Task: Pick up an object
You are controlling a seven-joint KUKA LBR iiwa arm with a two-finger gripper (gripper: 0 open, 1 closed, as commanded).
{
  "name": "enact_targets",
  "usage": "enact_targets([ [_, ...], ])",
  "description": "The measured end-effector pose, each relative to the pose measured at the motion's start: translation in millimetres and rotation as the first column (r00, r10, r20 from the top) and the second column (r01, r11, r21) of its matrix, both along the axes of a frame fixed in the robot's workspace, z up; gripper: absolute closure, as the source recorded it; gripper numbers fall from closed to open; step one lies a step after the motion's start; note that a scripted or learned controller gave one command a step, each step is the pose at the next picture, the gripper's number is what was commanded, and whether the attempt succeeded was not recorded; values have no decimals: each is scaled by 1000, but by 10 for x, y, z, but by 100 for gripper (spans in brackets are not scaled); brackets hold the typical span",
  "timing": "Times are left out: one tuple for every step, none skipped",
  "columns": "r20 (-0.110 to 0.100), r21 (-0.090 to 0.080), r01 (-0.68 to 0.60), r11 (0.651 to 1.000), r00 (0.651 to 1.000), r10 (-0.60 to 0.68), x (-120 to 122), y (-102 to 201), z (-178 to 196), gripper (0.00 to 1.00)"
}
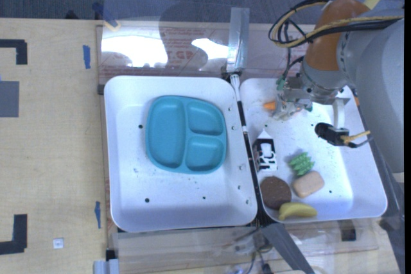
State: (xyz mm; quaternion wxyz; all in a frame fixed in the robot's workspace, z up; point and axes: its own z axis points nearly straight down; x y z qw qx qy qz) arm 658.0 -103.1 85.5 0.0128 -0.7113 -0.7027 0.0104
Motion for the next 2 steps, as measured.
enact_targets([
  [22,-2,-3,1000,1000,3,45,23,-1,0],
  [36,-4,-25,1000,999,25,-518,64,16,0],
])
